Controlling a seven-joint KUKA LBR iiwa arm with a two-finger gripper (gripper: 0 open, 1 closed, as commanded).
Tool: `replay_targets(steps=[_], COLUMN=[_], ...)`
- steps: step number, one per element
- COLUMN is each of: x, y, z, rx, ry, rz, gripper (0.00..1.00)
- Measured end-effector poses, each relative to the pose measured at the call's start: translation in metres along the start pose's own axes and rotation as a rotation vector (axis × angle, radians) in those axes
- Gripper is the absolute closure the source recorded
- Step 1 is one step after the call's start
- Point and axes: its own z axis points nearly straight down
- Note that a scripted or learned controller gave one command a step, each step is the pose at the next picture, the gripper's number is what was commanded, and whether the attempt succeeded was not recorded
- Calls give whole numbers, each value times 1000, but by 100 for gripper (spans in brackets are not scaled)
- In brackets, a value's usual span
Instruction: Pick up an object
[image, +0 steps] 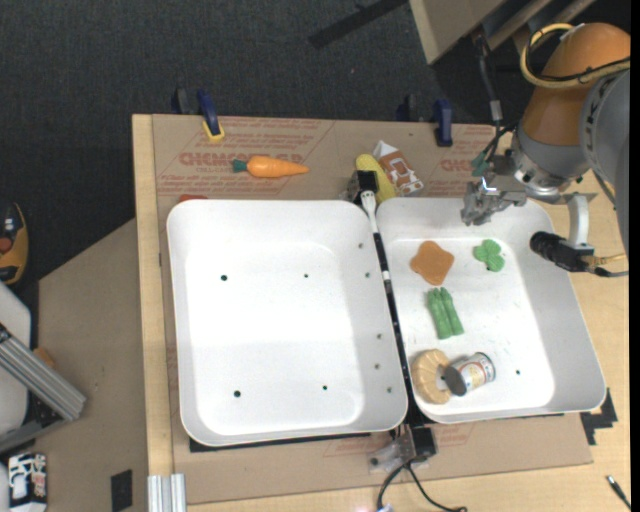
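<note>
The right bin (560, 340) holds a tan cookie-like piece (432, 262), a small green piece (489, 253), a green ridged vegetable (444, 312), a round beige biscuit (430, 375) and a small tin can (473, 372) lying on its side. My gripper (482, 208) hangs over the back edge of the right bin, up and to the right of the tan piece and just above the small green piece. Nothing shows between its fingers.
The left bin (200, 250) lies beside the right one. Behind the bins on the cardboard lie an orange carrot (272, 168), a yellow banana-like toy (372, 172) and a small carton (400, 172). Blue clamps (210, 118) hold the board's back edge.
</note>
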Motion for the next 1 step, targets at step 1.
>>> replay_targets(steps=[1], x=[2], y=[-4], z=[-151], rx=[-11], ry=[-1], rz=[-3], gripper=[100])
